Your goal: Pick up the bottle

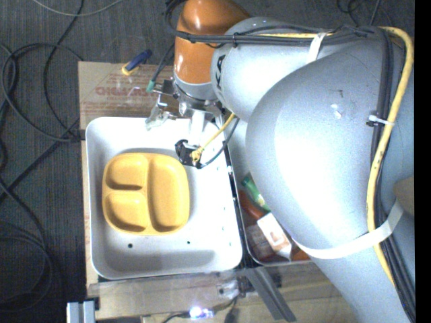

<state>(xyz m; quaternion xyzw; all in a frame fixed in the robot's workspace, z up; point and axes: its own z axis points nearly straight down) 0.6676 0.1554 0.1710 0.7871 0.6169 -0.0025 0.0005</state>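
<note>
The bottle (pixel 254 210) lies in the right bin (pixel 250 256). It is reddish brown with a green top and a white label, and the arm covers much of it. My gripper (pixel 161 110) hangs below the orange band over the far rim of the left bin (pixel 94 247), well away from the bottle and to its upper left. Nothing shows in the gripper. A black cable loop (pixel 189 151) dangles just under the wrist.
A yellow divided plate (pixel 145 192) sits in the left bin. The big grey arm body (pixel 323 133) covers most of the right bin. Cardboard (pixel 108 86) with a blue and yellow tool (pixel 137 60) lies beyond the bins. Cables trail on the floor at left.
</note>
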